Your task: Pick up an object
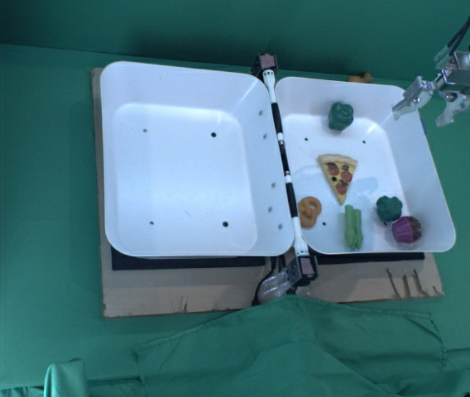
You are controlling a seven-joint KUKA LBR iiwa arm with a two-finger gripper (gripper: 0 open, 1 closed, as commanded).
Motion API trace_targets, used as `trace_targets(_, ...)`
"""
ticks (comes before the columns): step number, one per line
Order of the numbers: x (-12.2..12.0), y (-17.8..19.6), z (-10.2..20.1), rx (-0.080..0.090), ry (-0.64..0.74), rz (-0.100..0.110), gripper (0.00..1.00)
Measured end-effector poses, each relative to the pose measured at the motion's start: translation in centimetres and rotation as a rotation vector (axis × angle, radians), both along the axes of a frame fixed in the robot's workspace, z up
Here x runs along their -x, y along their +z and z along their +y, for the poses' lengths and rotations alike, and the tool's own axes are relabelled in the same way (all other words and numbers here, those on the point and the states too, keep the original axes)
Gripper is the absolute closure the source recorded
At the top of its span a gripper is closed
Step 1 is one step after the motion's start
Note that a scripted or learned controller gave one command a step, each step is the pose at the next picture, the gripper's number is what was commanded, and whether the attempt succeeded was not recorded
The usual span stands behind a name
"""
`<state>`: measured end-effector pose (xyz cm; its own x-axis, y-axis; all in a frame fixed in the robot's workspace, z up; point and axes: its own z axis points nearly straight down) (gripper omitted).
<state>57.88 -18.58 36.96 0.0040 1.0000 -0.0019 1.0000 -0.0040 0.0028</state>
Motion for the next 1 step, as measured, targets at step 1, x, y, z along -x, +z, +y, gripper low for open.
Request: trace_targets(1,3.95,-8.64,2.7,-0.003,0.0,0.009,0.0)
